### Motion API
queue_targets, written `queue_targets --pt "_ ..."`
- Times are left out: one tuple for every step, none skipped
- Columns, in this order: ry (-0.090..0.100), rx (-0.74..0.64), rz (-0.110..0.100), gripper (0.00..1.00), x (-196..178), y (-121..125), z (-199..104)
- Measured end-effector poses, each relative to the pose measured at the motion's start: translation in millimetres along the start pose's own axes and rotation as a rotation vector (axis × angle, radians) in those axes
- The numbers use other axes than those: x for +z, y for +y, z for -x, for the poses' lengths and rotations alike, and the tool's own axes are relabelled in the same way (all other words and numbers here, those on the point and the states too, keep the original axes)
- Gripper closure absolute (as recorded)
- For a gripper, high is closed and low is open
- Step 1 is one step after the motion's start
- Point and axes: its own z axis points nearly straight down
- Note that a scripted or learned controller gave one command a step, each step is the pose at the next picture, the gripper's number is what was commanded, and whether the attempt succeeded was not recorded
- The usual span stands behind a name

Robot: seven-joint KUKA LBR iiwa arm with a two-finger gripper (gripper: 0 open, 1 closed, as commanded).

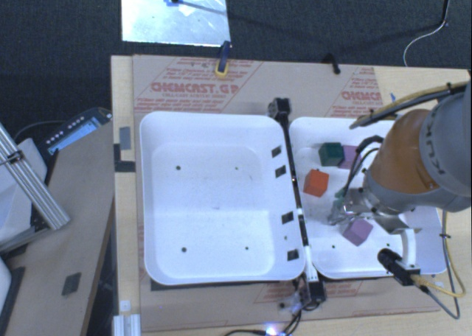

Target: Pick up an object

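My gripper (342,213) hangs low over the right bin (324,262), under the orange-banded wrist. A light purple block (358,232) lies just to its lower right, close to it or touching it; I cannot tell which. An orange block (316,183) sits up and to the left of the gripper, apart from it. A green block (331,154) rests near the bin's far side, with a darker purple block (349,155) right beside it, partly hidden by the arm.
The left bin (158,143) stands beside the right one, parted from it by a dark divider with clips (293,194). The arm covers the right bin's right half. A reflective sheet (175,3) lies beyond the bench.
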Motion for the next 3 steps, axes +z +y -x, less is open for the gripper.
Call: queue_targets --pt "-0.001 -0.003 0.008 1.0 -13.2 4.0 -0.7" --pt "-0.002 -0.009 0.011 1.0 -2.9 57.5 -14.3" --pt "-0.003 -0.007 0.012 1.0 -53.0 76.9 -7.9"
